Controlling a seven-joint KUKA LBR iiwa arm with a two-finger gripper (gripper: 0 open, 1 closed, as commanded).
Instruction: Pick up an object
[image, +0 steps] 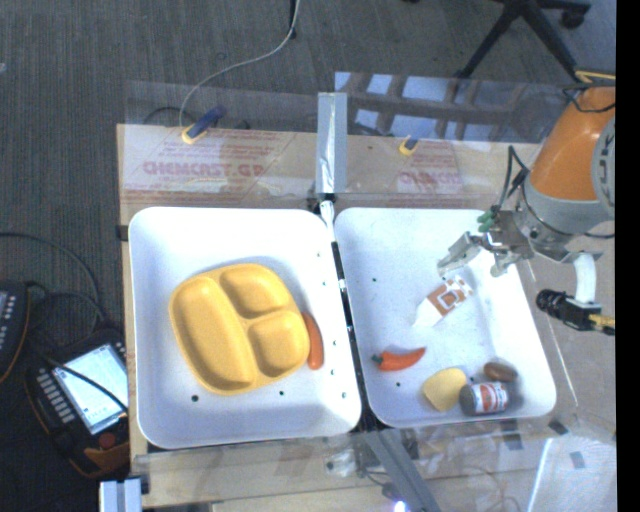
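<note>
My gripper (476, 258) hangs over the far right part of the right bin (400, 240), open, with nothing between its fingers. Just in front of it a small white and orange packet (447, 299) lies on the bin floor, apart from the fingers. Nearer the front are a red chili pepper (401, 358), a yellow rounded piece (444, 388), a small can on its side (484, 398) and a brown piece (500, 372) behind the can.
The left bin (160, 240) holds a yellow divided plate (240, 326) with an orange carrot-like piece (314, 341) against its right edge. A ridge (340, 290) divides the two bins. The arm's orange band (572, 155) rises at the right.
</note>
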